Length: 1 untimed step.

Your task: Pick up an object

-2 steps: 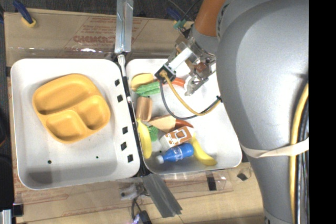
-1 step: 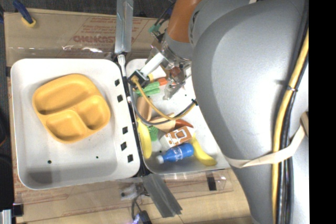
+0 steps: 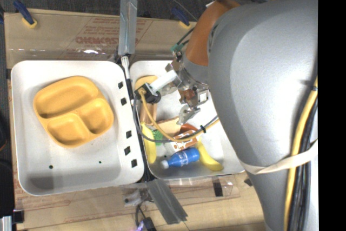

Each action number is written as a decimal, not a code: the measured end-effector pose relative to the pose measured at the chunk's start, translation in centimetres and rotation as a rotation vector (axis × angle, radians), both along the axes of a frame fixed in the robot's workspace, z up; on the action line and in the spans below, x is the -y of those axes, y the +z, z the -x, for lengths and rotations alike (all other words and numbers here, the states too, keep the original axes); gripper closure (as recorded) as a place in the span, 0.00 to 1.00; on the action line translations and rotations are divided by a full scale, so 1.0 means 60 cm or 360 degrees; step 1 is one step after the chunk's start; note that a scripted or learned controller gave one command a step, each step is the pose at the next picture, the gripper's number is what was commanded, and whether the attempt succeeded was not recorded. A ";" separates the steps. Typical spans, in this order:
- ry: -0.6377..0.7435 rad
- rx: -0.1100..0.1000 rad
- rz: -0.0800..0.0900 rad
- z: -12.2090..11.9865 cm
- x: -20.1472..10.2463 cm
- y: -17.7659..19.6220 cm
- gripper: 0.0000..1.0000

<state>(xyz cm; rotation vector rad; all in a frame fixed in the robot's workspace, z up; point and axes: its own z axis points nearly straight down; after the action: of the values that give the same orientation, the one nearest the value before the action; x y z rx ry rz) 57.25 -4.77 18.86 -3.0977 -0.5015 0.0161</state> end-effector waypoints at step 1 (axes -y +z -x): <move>-0.0137 0.0007 0.0000 -0.025 0.109 -0.165 0.00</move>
<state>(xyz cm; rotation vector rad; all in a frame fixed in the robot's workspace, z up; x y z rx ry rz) 58.77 -11.29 8.98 -3.1165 -0.3681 0.0091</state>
